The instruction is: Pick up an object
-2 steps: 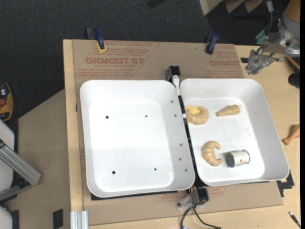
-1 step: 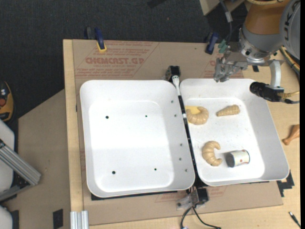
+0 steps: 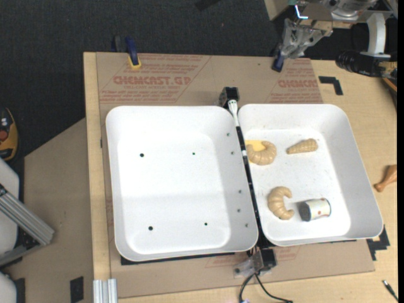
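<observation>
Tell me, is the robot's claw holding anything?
No. The two-finger gripper hangs above the bench with nothing between its fingers; the tan croissant-shaped pastries lie in the right white bin.

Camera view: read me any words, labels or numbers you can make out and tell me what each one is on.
"CHEMCAST GP": red print on the brown protective sheet behind the left bin.
Red print again behind the right bin, too blurred to read.
Small cylinder: red-marked label, too small to read.

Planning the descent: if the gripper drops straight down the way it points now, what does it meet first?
Probably the brown board behind the right bin, not the bin's contents. The gripper hangs beyond the far rim; depth is unclear.
</observation>
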### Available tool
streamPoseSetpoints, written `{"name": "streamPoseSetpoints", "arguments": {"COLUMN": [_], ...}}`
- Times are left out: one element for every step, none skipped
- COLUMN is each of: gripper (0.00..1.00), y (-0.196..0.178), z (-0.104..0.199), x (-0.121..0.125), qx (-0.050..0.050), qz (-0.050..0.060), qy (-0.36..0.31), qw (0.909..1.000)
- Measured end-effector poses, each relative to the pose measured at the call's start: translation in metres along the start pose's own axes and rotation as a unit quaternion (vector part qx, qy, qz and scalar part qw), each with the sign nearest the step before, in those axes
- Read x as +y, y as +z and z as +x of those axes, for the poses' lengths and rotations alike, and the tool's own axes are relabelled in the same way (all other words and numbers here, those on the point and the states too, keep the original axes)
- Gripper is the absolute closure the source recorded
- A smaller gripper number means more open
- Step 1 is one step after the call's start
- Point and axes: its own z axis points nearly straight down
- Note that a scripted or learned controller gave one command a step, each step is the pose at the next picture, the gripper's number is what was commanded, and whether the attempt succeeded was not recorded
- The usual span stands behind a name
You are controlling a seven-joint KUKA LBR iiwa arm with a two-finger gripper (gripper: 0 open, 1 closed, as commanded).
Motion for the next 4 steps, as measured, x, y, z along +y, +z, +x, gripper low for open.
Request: {"name": "streamPoseSetpoints", "arguments": {"gripper": [1.0,1.0,1.0,1.0], "y": [0.1,-0.055,0.031,-0.119], "z": [0.059,0.133,0.203,0.239], "x": [-0.004,-0.037,-0.033,-0.058], "qx": [0.001,0.003,0.0,0.004], "qz": [0.014,0.001,0.014,0.001], "qy": [0.002,-0.001,0.001,0.001], "qw": [0.9999,1.0,0.9999,1.0]}}
